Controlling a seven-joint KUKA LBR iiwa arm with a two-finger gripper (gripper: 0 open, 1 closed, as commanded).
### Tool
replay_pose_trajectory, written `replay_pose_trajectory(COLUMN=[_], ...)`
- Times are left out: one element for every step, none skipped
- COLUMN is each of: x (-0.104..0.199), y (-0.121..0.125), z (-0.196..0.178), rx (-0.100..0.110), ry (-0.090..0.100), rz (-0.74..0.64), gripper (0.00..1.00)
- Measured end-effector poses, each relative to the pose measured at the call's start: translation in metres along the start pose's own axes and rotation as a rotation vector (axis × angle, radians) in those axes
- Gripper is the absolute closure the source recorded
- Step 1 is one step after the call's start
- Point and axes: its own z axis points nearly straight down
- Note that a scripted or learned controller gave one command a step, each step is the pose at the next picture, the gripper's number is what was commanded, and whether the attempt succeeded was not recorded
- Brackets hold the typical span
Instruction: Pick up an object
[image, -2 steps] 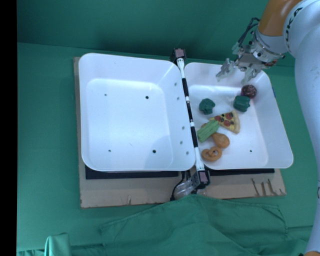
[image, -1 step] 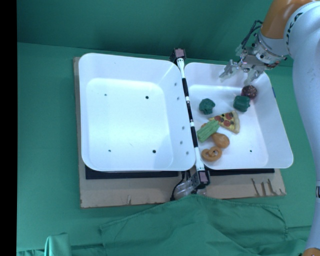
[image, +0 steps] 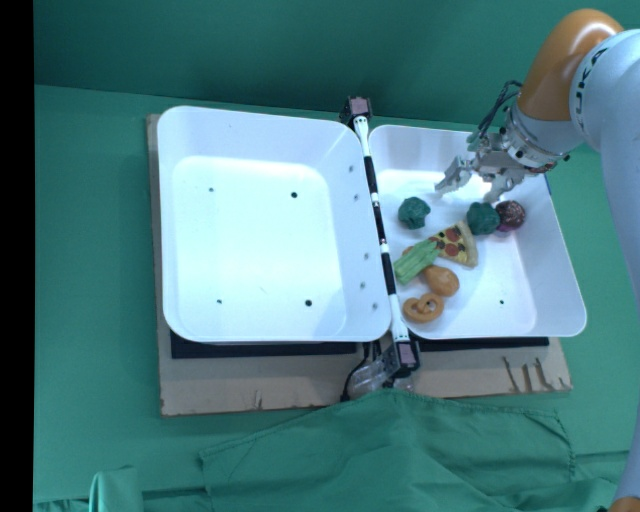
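In the right bin (image: 520, 300) lie several toy foods. There are two green broccoli pieces (image: 414, 211) (image: 483, 217), a dark red ball (image: 511, 214), a pizza slice (image: 456, 243), a green vegetable stick (image: 414, 261), an orange bun (image: 441, 280) and a pretzel (image: 423, 307). My gripper (image: 470, 187) hovers over the bin's far part, just above and behind the right broccoli and the ball. Its fingers are spread open with nothing between them.
The left bin (image: 250, 230) is bare white with a few small dark dots. A black-and-white divider bar (image: 378, 220) runs between the two bins. Green cloth (image: 400, 450) is bunched at the bench's front edge.
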Motion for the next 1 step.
replay_pose_trajectory(x=[0.0601], y=[-0.0566], z=[0.0013], rx=[-0.009], ry=[-0.004], rz=[-0.001], gripper=[0.0])
